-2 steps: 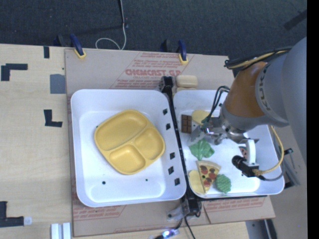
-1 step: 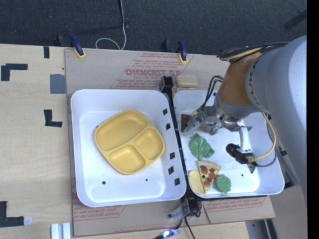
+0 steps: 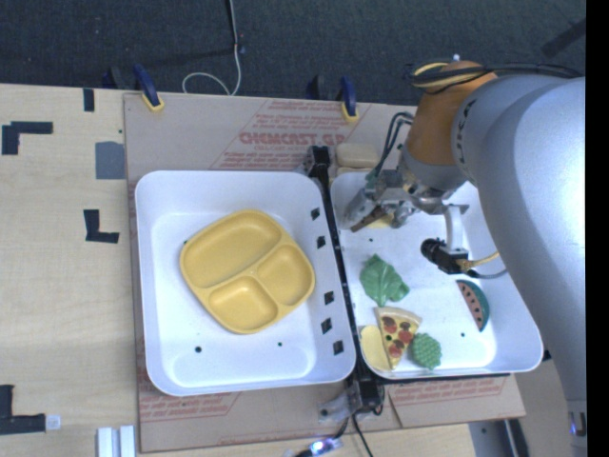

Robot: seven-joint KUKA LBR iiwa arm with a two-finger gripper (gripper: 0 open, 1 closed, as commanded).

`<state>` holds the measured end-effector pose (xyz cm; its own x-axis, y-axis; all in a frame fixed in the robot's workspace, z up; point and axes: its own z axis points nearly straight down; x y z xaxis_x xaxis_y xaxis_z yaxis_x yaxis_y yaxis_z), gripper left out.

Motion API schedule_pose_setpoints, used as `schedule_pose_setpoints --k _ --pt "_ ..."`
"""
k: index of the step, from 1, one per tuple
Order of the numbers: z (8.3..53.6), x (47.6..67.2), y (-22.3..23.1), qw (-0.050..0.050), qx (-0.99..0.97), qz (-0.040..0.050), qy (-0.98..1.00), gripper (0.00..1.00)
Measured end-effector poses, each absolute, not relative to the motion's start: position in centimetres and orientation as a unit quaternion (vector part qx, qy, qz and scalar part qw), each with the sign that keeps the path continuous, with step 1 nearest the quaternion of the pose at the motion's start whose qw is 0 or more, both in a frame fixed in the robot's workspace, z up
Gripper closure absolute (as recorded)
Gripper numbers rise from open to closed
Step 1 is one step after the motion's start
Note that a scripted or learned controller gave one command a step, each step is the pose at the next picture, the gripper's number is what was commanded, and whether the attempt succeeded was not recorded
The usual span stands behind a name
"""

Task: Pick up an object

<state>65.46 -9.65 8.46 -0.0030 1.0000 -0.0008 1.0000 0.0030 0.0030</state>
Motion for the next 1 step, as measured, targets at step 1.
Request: schedule_pose_setpoints --k 1 --pt "9.47 65.22 -9.64 0.000 0.706 -0.0006 0.708 1.00"
